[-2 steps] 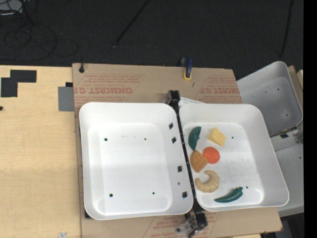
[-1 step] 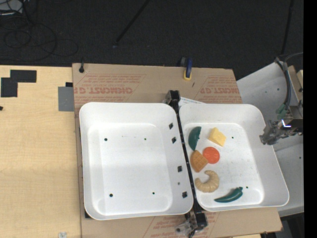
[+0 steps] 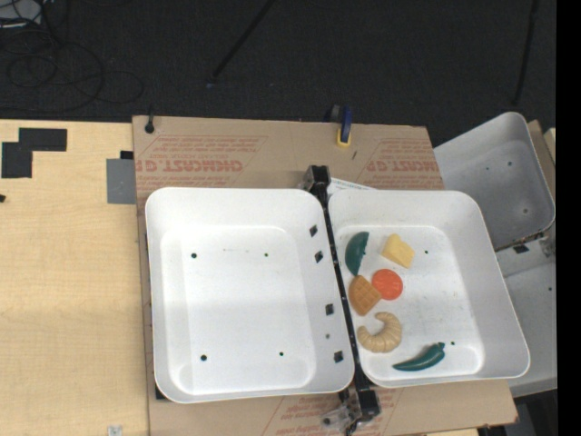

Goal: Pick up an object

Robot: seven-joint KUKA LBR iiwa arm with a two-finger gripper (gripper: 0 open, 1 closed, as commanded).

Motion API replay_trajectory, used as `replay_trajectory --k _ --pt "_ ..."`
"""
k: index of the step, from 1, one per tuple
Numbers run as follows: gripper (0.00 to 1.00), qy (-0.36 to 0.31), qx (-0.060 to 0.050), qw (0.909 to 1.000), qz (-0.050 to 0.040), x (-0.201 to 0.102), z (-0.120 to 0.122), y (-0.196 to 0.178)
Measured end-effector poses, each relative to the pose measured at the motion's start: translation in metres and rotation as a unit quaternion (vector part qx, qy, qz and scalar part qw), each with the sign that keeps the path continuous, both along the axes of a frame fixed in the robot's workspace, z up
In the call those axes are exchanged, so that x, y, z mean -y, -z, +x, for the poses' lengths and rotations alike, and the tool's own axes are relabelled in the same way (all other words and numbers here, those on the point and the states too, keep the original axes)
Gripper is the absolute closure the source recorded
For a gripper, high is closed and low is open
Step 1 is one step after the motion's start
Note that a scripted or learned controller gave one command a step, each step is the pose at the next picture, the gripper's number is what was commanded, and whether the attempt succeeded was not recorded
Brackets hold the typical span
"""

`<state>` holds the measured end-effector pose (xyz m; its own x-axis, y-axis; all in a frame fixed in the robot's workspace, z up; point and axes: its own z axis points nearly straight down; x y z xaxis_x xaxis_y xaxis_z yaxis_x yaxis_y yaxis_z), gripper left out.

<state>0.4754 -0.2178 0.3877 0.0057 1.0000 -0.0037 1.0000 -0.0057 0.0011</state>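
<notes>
Pepper [image 3: 419, 359] lengthwise, tip lower-left.

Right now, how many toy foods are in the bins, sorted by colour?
Dark green: 2, a pepper-like piece and another
Yellow: 1, a cheese-like block
Red-orange: 1, a round piece
Tan: 2, a waffle-like piece and a croissant
Total: 6, all in the right bin

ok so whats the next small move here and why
Probably bring the arm in over the right bin and line up above the yellow block. All the pieces lie in that bin, and the block sits a little apart from the tomato and the waffle.
</notes>
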Motion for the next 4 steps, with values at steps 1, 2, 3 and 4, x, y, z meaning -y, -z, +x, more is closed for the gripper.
replay_trajectory --k 1,2,3,4 --pt "1.0 -0.007 -0.003 1.0 0.0034 -0.094 0.001 0.015" --pt "1.0 0.0 0.0 1.0 0.0001 0.0 0.0 -0.002" --pt "1.0 -0.006 -0.003 1.0 0.0034 -0.078 0.005 0.025" --pt "1.0 -0.001 0.003 1.0 -0.0009 -0.006 0.0 -0.06"
